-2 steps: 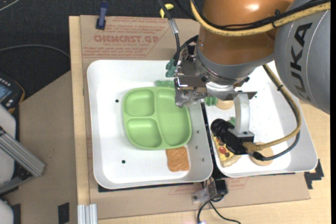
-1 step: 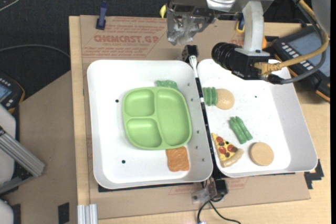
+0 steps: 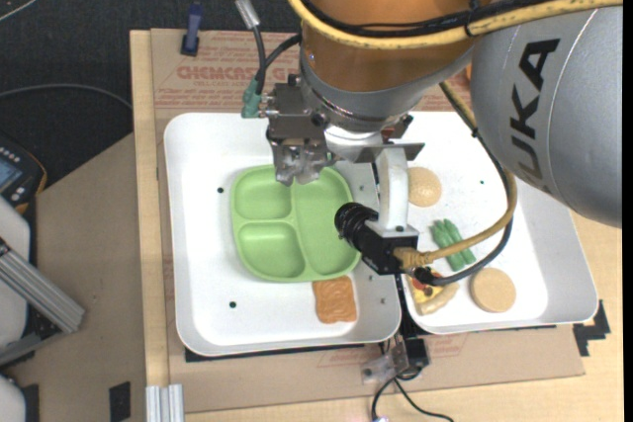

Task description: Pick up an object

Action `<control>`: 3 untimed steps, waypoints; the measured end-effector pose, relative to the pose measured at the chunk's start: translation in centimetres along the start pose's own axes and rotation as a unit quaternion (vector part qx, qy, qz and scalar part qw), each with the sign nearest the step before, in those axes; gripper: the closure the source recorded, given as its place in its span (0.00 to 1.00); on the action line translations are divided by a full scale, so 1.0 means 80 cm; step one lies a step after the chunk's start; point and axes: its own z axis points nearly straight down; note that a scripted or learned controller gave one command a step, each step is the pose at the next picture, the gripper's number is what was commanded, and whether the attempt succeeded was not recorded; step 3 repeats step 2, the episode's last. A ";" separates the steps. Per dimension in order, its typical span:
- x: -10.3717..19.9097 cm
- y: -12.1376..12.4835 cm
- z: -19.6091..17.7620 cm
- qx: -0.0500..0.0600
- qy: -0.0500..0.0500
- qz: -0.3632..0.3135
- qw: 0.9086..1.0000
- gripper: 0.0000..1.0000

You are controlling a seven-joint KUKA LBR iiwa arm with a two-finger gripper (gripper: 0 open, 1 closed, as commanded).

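A light green divided plate (image 3: 282, 230) lies in the left white bin (image 3: 198, 212). My gripper (image 3: 299, 163) hangs over the plate's far rim, just above or touching it; I cannot tell which. A brown toast-like piece (image 3: 335, 299) lies at the left bin's front right corner. In the right bin (image 3: 554, 262) are a tan round biscuit (image 3: 424, 186), green pods (image 3: 451, 243), a tan disc (image 3: 492, 290) and a yellow piece with red spots (image 3: 433, 291). The arm's wrist hides the far part of both bins.
The big orange and grey arm (image 3: 415, 5) fills the top right. A black fitting on the wrist (image 3: 364, 234) overhangs the plate's right edge and the wall between the bins. A yellow cable (image 3: 495, 222) loops down over the right bin. Cardboard (image 3: 158, 94) lies under the bins.
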 end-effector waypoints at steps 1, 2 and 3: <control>-0.003 0.123 0.267 -0.001 -0.001 0.003 1.000 1.00; 0.002 0.150 0.062 -0.017 0.006 0.001 1.000 1.00; 0.002 0.150 0.062 -0.017 0.006 0.001 1.000 1.00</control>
